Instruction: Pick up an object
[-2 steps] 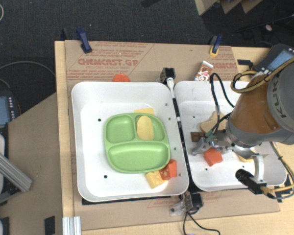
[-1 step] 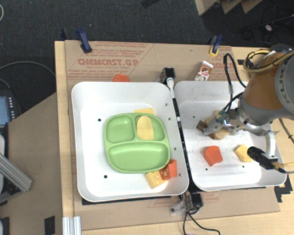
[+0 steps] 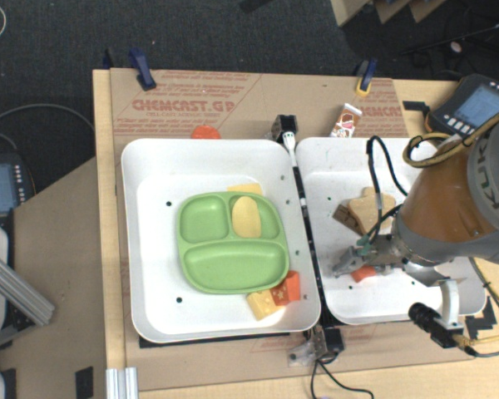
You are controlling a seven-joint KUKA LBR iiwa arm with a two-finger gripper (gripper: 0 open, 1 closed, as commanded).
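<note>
From the camera view, the arm (image 3: 449,214) reaches in from the right and bends down over the right bin (image 3: 341,306), its claw (image 3: 359,260) low above the bin floor near the middle. Whether the claw is apart or together cannot be told; the wrist and cabling hide too much of it. A small red-orange block (image 3: 363,274) lies on the bin floor touching or just under the claw's tip, slightly toward the near edge. This looks like the likeliest thing to be picked, though nothing is visibly clamped. A tan and brown object (image 3: 362,209) sits farther back in the same bin, just beyond the claw toward the far wall.

The left bin (image 3: 150,223) holds a green divided plate (image 3: 224,260) with a yellow piece (image 3: 246,216) in its upper right compartment. An orange block (image 3: 289,288) and a yellow block (image 3: 264,304) lie beside the plate's near right corner. These are well apart from the claw, across the divider between bins.

The coming move turns on the red-orange block lying almost directly below the claw.
</note>
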